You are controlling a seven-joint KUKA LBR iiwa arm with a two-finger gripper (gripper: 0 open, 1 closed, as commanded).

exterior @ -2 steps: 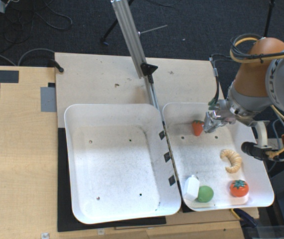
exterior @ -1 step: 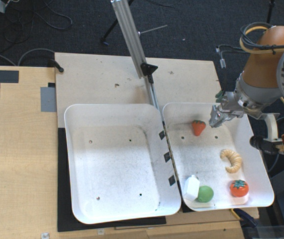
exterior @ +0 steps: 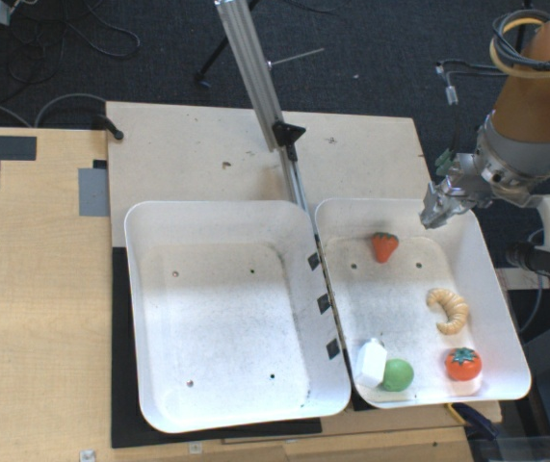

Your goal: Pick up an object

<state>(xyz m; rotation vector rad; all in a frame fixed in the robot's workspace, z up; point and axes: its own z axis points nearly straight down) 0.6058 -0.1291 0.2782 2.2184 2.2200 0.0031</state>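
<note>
Right bin (exterior: 491, 287) far rim, fingers (exterior: 435, 212) above

Two white bins (exterior: 222, 221). Five things in the bin nearer the gripper (exterior: 435, 212): one strawberry (exterior: 383, 246) just beside it; one croissant (exterior: 449, 310) farther off; one tomato (exterior: 463, 364), one green ball (exterior: 398, 374) and one white block (exterior: 371, 361) farthest from it. One gripper.

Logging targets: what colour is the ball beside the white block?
Green ball, seen in the camera view.
</note>
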